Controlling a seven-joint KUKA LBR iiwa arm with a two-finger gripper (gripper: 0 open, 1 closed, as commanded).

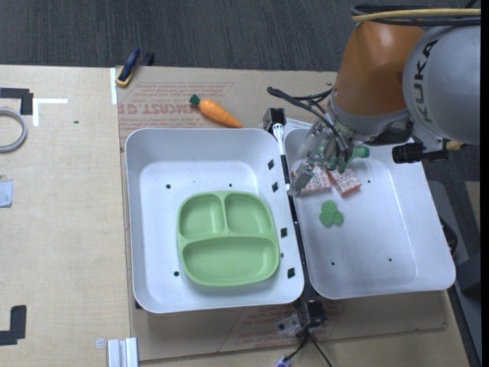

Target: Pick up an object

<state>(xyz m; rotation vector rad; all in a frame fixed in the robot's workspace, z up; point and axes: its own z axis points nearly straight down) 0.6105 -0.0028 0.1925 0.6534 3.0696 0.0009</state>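
Red-and-white packet [346, 182] sits in the right bin [397, 239] at roughly 10 o'clock of the bin floor, partly under the tool, touching or just beside the gripper [312, 173]. Can't tell if it's between the tips or merely next to them.

Largest down:
- Arm [416, 67]: comes in from 2 o'clock of the view, orange band over the right bin's upper left corner, wrist pointing down toward the divider between the bins.
- Left bin [137, 205]: holds a green divided plate [228, 238], lying flat, toward 6 o'clock of that bin.
- Right bin: packet plus a small green piece [331, 214], at 6 o'clock from the packet, near it but apart. A teal bit [360, 152] shows at the wrist's 3 o'clock side; too hidden to identify.
- Gripper: low over the right bin's 10 o'clock corner, close to the bin wall. Clenched or released: cannot tell, cables and wrist clutter block it.
- Toy carrot [216, 111]: outside the bins on the cardboard, at 12 o'clock of the left bin, tilted, green end to 10 o'clock.
- Blue-and-yellow item [128, 66]: at 11 o'clock of the left bin, well apart from the carrot.
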